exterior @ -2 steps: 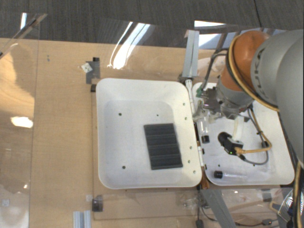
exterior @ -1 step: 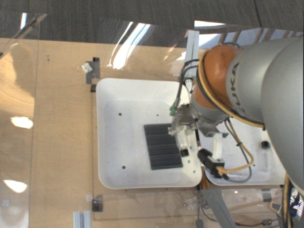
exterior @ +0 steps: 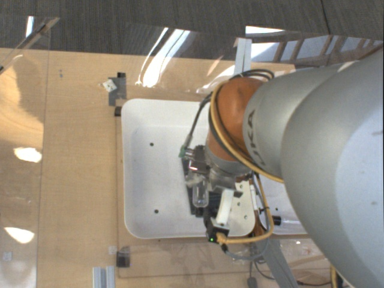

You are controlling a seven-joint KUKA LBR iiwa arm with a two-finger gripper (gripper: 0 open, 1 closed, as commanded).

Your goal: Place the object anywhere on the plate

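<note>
Gripper point(exterior: 201, 198) hangs low over the white bin point(exterior: 144, 161), near its front right part — whether it grips anything cannot be told. One big grey arm point(exterior: 318, 161) with an orange band point(exterior: 231, 110) covers much of the bin — the task's object cannot be made out.

The desk point(exterior: 72, 179) is light wood with bright glare patches. A shallow white bin point(exterior: 150, 179) lies flat on it, its right part hidden behind the arm. A small black block point(exterior: 118, 92) stands just beyond the bin's far-left corner, and another black block point(exterior: 123, 258) sits near its near-left corner.
</note>
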